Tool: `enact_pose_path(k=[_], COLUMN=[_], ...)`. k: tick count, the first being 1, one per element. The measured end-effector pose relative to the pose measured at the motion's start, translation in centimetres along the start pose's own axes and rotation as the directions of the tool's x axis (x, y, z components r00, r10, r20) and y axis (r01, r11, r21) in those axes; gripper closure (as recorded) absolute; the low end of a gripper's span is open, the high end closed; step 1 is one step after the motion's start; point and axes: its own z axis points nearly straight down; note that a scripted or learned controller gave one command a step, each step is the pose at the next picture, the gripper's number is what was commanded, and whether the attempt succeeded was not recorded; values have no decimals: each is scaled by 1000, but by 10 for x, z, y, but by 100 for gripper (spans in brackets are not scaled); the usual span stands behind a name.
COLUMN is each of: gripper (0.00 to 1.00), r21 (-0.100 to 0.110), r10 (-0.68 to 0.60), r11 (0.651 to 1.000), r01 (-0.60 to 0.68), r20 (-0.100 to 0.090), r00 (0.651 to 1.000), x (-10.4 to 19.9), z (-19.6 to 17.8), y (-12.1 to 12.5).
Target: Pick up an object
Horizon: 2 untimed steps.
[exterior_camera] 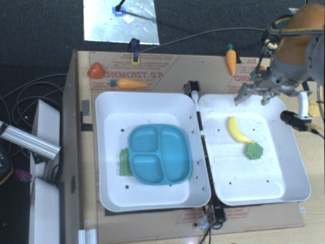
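A yellow banana lies in the right bin, near its middle. A green broccoli piece rests just below and right of the banana, touching its tip. My gripper hangs over the bin's far edge, up and right of the banana. Its two fingers are spread apart with nothing between them. In the left bin sits a blue divided plate, with a green piece beside its left rim.
On the cardboard behind the bins lie an orange carrot, a red tomato and a second carrot. A blue-and-yellow clamp stands at the back edge. Cables run along the left floor.
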Motion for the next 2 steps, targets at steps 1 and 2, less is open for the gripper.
enact_pose_path(k=[1,2], gripper=[0,100], r21=[2,-4], r10=[-2,-5], r11=[1000,1000], r01=[2,5], r20=[-1,0], r00=[1000,1000], x=[37,36], z=[114,101], y=[11,13])
